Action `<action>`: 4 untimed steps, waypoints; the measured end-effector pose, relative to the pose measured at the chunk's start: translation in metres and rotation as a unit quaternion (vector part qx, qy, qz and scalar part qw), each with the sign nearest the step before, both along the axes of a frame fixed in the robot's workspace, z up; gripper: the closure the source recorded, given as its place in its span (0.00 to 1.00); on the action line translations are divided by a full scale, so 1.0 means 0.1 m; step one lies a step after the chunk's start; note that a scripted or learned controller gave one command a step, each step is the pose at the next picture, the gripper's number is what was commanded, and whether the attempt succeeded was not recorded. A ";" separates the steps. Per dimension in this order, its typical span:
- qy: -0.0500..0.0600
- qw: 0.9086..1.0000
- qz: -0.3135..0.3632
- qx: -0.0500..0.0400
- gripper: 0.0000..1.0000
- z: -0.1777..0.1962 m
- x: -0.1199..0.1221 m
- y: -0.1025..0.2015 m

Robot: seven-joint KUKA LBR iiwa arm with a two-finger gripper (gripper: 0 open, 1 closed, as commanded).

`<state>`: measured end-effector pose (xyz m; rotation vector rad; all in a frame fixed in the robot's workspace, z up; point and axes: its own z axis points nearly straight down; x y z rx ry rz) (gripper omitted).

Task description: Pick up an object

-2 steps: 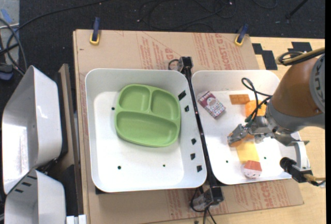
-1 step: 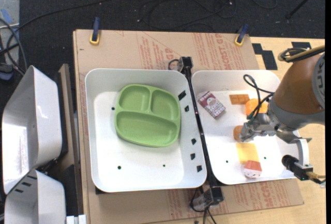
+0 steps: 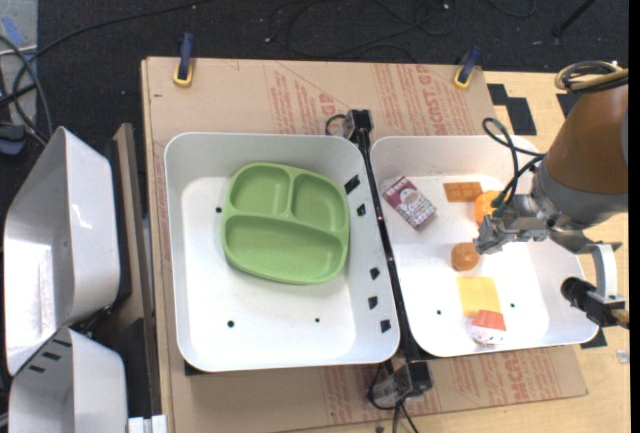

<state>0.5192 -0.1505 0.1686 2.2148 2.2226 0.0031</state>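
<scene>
At the far left of the frame a spare white tub (image 3: 60, 241) was cut off by the edge. The left bin (image 3: 190, 251) held a green divided plate (image 3: 287, 222), lying flat and whole in view. Red print ran across the cardboard (image 3: 300, 86) under both bins, but it lay skewed and partly covered, too faint to read. In the right bin (image 3: 530, 326), a small maroon carton (image 3: 410, 201) lay tilted near the upper left corner; its label was too small to make out. To its right sat an orange cracker (image 3: 462, 192). Lower down were a round brown ball (image 3: 465, 256), a yellow block (image 3: 479, 296) and a red-and-white packet (image 3: 488, 325), its printing blurred. The gripper (image 3: 492, 239) hung just beside the ball, with an orange piece (image 3: 485, 204) half hidden behind it. Whether the jaws stood open or closed could not be told. The arm (image 3: 590, 161) was cut off at the right.
</scene>
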 end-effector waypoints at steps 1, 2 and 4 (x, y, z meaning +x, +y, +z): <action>0.000 1.000 0.000 0.000 1.00 0.43 0.00 -0.05; -0.001 1.000 0.000 0.000 1.00 1.06 0.04 -0.08; 0.003 1.000 0.002 0.001 1.00 1.00 0.25 0.78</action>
